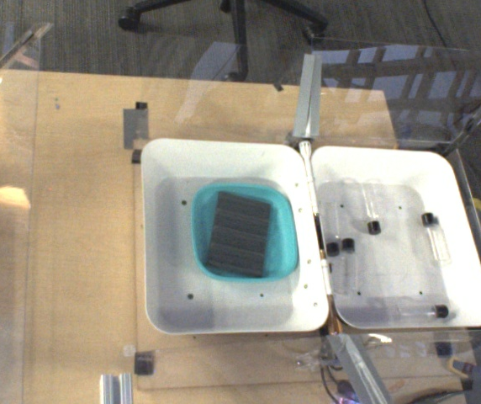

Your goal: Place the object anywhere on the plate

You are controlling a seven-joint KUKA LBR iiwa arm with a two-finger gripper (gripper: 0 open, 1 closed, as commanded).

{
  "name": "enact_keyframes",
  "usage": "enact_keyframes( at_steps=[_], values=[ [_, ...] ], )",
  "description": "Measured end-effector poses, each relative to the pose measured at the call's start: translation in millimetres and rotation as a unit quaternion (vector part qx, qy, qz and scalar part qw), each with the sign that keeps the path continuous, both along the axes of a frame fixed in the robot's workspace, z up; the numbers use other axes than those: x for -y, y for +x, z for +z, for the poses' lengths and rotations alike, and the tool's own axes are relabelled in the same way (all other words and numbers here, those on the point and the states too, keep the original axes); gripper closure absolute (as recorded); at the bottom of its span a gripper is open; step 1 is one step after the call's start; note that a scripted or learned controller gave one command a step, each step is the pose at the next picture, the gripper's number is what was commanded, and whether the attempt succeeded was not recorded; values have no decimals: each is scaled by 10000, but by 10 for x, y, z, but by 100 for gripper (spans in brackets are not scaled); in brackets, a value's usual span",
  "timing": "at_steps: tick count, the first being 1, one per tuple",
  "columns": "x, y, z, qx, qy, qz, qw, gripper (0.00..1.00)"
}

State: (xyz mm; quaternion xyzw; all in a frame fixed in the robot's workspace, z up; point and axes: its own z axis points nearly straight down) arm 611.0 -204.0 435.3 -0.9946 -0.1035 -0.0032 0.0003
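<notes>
The plate (287, 244) is teal, with rounded corners and a raised rim. It sits in the middle of the left bin (161, 225).

The object (239, 234) is a dark grey block with ridges running across its top face. It lies flat on the plate, inside the rim and turned slightly off square to it. Teal surface shows on every side of the block, with the widest strip on the plate's right side.

The right bin (469, 225) stands just to the right of the plate's bin, and their rims meet along a central seam. This bin contains several small clear pieces with black ends (373, 225), all well apart from the plate. Their exact shape is too faint to make out.

A grey metal post (308, 99) lies on the wooden bench (55, 225) beyond the plate, in line with the seam. The black legs of a chair base (236, 7) stand on the carpet farther beyond the plate.

Gripper state: it cannot be told how far the gripper is open or whether it has hold of anything.
</notes>
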Motion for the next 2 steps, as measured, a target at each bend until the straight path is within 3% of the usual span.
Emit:
enact_keyframes(
  at_steps=[1,2],
  values=[
    [3,-94,-1,-1,3,7,10000,0],
    [-1,-445,2,0,2,-1,10000,0]
  ],
)
